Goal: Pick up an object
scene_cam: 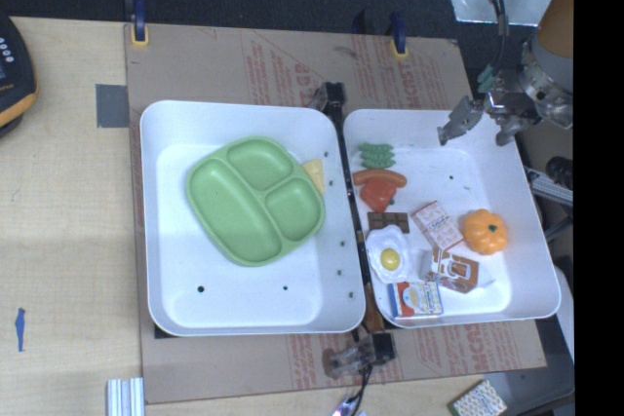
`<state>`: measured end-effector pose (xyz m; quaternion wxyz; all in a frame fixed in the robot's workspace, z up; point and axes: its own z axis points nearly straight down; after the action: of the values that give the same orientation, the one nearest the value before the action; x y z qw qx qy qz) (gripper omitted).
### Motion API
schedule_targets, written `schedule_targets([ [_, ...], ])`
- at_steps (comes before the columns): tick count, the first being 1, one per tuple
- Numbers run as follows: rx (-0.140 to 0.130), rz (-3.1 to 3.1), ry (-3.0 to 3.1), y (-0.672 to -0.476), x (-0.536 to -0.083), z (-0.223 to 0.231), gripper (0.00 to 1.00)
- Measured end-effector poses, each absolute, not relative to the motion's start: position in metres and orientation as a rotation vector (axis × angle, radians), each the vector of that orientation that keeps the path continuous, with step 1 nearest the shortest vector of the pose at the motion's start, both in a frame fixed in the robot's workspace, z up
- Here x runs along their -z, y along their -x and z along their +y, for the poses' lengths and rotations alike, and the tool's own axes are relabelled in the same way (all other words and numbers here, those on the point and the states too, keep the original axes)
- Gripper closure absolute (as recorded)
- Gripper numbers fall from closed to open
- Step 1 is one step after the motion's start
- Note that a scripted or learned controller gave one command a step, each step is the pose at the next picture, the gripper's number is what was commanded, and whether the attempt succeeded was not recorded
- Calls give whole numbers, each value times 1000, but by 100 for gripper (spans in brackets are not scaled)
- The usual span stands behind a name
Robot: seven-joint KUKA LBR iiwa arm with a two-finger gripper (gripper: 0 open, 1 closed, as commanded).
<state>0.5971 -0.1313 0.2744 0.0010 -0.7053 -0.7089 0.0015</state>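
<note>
Nearest the lens, one small printed carton (420, 298) lies at the right bin's (522, 302) front edge, far below the jaws (480, 123). Beside it sit one fried egg (388, 256), two more small packets (437, 226), one orange pumpkin (485, 232), one red carrot-like piece (377, 187) and one green leafy piece (375, 154). One green divided plate (255, 200) fills the left bin (171, 292). Reaching in over the right bin's back corner, the jaws hang spread apart, gripping nothing.
</note>
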Motion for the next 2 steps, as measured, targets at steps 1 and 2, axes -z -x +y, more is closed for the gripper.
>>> schedule_targets([
  [1, -16, -2216, 2207, -547, -115, -132, 0],
  [2, -9, -2228, 2211, -551, -134, -134, 100],
])
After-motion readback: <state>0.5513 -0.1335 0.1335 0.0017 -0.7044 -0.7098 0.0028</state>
